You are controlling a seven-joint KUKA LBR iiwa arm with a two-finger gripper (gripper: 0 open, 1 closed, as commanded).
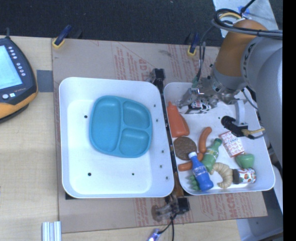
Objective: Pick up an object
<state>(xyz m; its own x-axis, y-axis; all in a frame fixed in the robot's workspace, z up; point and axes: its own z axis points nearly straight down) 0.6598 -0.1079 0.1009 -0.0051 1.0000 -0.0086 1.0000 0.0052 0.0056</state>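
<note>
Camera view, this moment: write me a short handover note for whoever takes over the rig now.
Hand: low over the far end of the right bin, nothing seen in it; finger state unclear.
Things: orange carrot, brown patty, sausage, blue bottle, green bottle and croissant lie in the right bin. Blue divided plate sits in the left bin.
Done: no pick visible.
Left: grasp and lift one object.

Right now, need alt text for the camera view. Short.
A grey robot arm with an orange band reaches in from the right, its gripper low over the far end of the right bin, which holds toy food including an orange carrot, a blue bottle and a croissant. The left bin holds a blue divided plate.
</note>
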